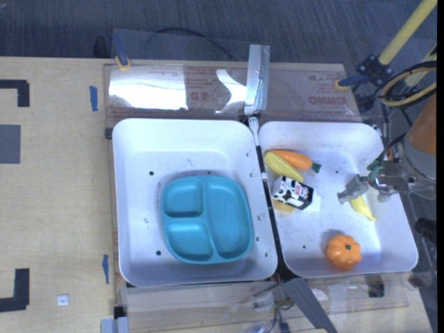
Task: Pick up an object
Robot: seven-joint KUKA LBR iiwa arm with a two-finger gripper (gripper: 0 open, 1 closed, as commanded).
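The desk (48, 207) is light wood, filling the left and lower part of the frame, with black angle marks at its left edge and small blue tape tabs (93, 97) near the bins. Beyond it, across the top of the frame, lies dark grey carpet (208, 5). A clear plastic sheet (173, 89) with a strip of silver tape (257, 78) lies behind the bins, and a black cable (194, 37) loops over it. A yellow pole (415, 21) crosses the upper right corner.

Left bin (132, 151): white, shallow, scuffed; it holds a blue divided plate (206, 218) at centre.

Right bin (326, 141): white; near its left wall lie a carrot (295, 159) and a corn cob (283, 165) touching each other, with a black-and-white toy (292, 194) just below them. A small pumpkin (343, 250) sits at lower centre of that bin.

The end effector (355, 191) sits low over the right half of the right bin, reaching in from the right of the frame. A banana (363, 207) lies just beneath and beside its tip, seemingly touching it. The view at this spot is poor; I cannot tell whether the end effector is released or clenched, nor whether the banana is gripped.
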